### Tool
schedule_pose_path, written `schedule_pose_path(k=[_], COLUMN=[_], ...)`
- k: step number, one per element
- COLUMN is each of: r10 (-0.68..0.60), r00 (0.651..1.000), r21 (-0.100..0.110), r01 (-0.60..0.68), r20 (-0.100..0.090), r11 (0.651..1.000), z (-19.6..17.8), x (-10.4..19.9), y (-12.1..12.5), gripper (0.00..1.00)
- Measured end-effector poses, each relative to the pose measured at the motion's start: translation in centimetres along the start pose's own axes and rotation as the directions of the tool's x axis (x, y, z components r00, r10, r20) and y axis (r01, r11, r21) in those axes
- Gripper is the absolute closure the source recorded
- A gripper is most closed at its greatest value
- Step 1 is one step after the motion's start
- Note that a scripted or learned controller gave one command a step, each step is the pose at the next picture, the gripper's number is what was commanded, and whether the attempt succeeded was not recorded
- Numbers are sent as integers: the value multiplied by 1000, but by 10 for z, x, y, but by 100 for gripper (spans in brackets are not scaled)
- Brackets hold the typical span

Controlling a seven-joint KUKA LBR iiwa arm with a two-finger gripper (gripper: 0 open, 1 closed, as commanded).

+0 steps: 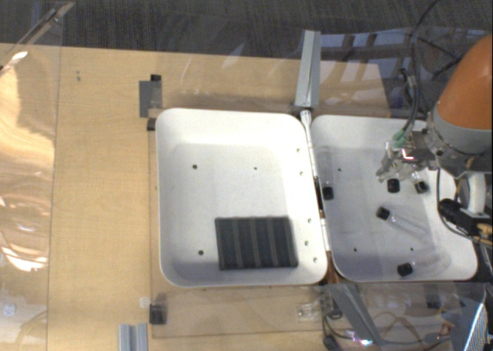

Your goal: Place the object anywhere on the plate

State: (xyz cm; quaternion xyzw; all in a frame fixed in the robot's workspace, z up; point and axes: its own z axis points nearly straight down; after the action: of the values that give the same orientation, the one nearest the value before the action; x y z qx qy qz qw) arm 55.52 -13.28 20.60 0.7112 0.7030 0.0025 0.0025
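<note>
Overhead slanted view of a light wooden bench [92, 188] w/ two shallow white bins set side by side. The left bin [177, 149] was seen at frame centre, the right bin [347, 134] at centre-right, their rims touching along one edge.

A dark ribbed rectangular plate [255, 242] was laid flat on the floor of the left bin, toward its lower edge, approx. mid-width.

Three small black pieces were scattered in the right bin. One black piece [327, 192] was seen just beside the bin's left wall, a second black piece [383, 213] near the bin's middle, and a third black piece [404, 269] near the bin's lower edge. All three were well apart from the plate, w/ the bin walls between. Which one was the task's object could not be told.

The grey arm [462, 134], w/ its orange band [470, 88], was seen at the right edge of the frame, over the right bin. The gripper [407, 185] was positioned in the upper right part of that bin, its dark fingertips [393, 185] spread wide, w/ nothing seen between them. The second black piece lay just below and left of it, apart from it.

A grey metal bar [308, 65] was seen above the bins' junction, and black cables [427, 11] at upper right.
</note>
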Motion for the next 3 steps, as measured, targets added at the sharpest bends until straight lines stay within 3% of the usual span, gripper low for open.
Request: schedule_pose_path(k=[1,2,3], r10=[-298,-210,-836], r00=[955,978,549], r21=[1,0,-4], r01=[298,210,836], r20=[0,-1,1], r11=[955,978,548], z=[41,20,19], x=[45,132,183], y=[69,101,113], gripper=[100,100,100])
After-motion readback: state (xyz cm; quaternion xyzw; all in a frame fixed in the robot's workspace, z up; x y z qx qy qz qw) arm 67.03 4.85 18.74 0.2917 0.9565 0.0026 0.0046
